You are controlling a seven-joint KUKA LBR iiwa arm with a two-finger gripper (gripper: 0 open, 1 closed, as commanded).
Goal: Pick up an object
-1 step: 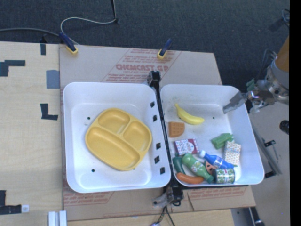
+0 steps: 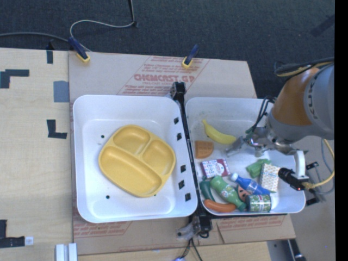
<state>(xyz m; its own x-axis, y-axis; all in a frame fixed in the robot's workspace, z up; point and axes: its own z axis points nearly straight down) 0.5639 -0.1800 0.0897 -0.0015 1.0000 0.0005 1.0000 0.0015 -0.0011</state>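
The right bin (image 2: 228,109) holds a yellow banana (image 2: 217,135), an orange-brown slice (image 2: 204,149), a pink packet (image 2: 215,168), a green bottle (image 2: 225,188), a blue-and-white bottle (image 2: 250,185), a green can (image 2: 259,203), a pale box (image 2: 269,176), a green wrapper (image 2: 255,167) and a red-orange sausage shape (image 2: 219,205). My gripper (image 2: 247,145) hangs low over the middle of that bin, just right of the banana's tip. It is open, with its fingers spread and nothing between them.
A yellow divided plate (image 2: 137,160) lies in the left bin (image 2: 87,113). A black divider (image 2: 184,145) separates the two bins. The grey and orange arm (image 2: 299,110) comes in over the right bin's right rim. Two clamps (image 2: 190,57) pin the cardboard.
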